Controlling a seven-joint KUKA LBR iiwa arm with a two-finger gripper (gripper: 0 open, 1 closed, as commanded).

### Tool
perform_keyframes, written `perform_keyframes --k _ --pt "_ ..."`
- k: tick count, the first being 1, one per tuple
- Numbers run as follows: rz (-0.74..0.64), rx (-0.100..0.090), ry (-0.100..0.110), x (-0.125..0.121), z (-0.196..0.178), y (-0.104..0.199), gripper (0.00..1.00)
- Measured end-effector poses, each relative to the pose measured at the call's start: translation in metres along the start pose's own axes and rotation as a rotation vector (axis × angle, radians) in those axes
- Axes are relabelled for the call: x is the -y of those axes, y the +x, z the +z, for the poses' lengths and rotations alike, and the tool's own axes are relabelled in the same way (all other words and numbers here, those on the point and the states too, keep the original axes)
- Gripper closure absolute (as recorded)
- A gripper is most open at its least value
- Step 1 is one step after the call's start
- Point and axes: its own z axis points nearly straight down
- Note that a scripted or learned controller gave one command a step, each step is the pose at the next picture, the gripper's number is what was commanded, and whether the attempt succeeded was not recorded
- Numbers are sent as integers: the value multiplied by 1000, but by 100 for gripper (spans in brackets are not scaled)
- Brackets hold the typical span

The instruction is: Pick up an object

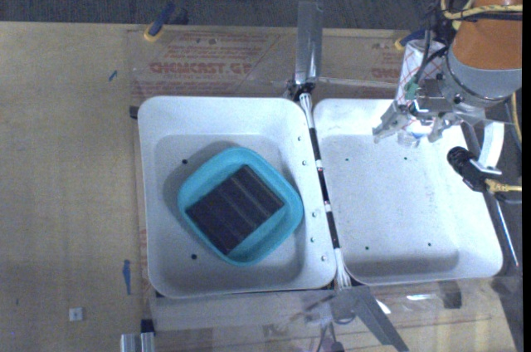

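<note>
A light blue square dish lies tilted in the left bin. A dark ridged block rests inside the dish. My gripper hangs over the far edge of the right bin, well to the right of the dish. Its fingers are spread open and nothing sits between them.
A metal divider rail runs between the two bins. The grey arm with its orange band comes in at the upper right. A metal post stands behind the bins, and a wooden bench surrounds them.
</note>
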Motion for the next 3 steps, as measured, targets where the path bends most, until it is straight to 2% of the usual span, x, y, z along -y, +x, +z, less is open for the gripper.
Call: perform_keyframes --k 1,2,3 --pt "1 0 -1 0 -9 -1 100" --pt "177 0 -1 -42 145 4 100" --pt "38 2 -4 -81 60 62 100"
